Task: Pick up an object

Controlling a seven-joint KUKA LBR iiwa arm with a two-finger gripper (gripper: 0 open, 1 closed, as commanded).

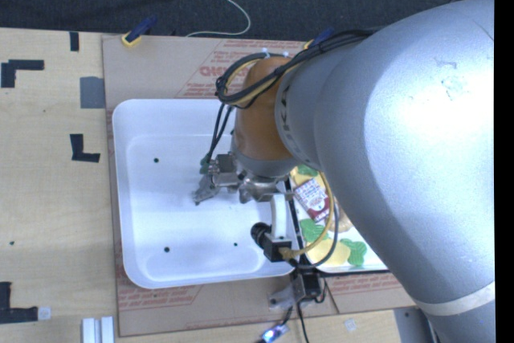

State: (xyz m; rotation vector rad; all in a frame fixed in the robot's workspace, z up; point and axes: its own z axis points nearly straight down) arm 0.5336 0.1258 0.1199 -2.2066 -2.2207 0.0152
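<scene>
Reaching in from the right, a grey arm [401,149] with an orange band hangs low over the left white bin [136,173]. Whether its gripper [210,182] is holding anything cannot be told. Colourful objects [321,229], mostly hidden, lie in the right bin, to the right of the gripper and behind the wrist. The likely next move is back that way.
</scene>
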